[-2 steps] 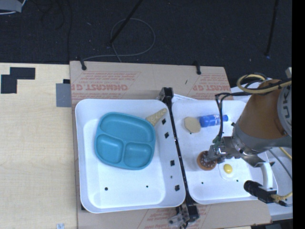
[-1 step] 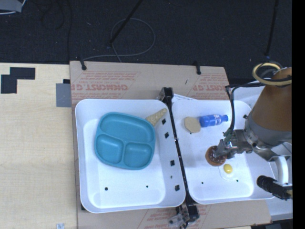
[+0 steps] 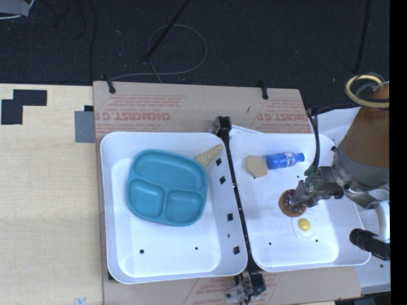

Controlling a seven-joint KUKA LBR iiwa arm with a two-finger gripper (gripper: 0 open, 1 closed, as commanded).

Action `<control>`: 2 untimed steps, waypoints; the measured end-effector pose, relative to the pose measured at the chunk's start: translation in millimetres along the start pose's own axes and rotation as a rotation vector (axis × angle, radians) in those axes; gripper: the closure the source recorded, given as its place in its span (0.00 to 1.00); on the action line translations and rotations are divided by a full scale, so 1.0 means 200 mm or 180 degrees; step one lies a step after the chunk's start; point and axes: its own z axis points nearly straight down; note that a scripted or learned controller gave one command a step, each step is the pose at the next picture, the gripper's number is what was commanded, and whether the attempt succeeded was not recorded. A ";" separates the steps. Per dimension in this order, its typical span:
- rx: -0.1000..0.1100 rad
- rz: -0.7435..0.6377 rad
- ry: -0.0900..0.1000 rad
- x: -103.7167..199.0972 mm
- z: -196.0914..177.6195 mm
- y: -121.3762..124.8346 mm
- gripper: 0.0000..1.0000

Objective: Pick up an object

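Observation:
My gripper [image 3: 296, 201] hangs low in the right bin [image 3: 273, 246], right over a small brown round object [image 3: 290, 206] that it partly hides. Just below it lies a fried-egg toy [image 3: 304, 225] with a yellow yolk. A blue bottle [image 3: 283, 160] rests on its side near the bin's far wall. Beside the bottle's left end lies a tan cookie-like piece [image 3: 257, 166].
The left bin [image 3: 121, 246] bears a blue divided plate [image 3: 167, 187] with a tan cone-shaped piece [image 3: 208, 155] at its upper right. A black divider [image 3: 233, 202] runs between the bins. The arm's grey and orange body [image 3: 369, 145] stands over the right bin's right edge.

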 end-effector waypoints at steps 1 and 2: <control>0.0015 -0.0010 0.0007 0.27 0.07 0.01 1.00; 0.0010 -0.0012 0.0006 0.49 0.06 0.01 1.00</control>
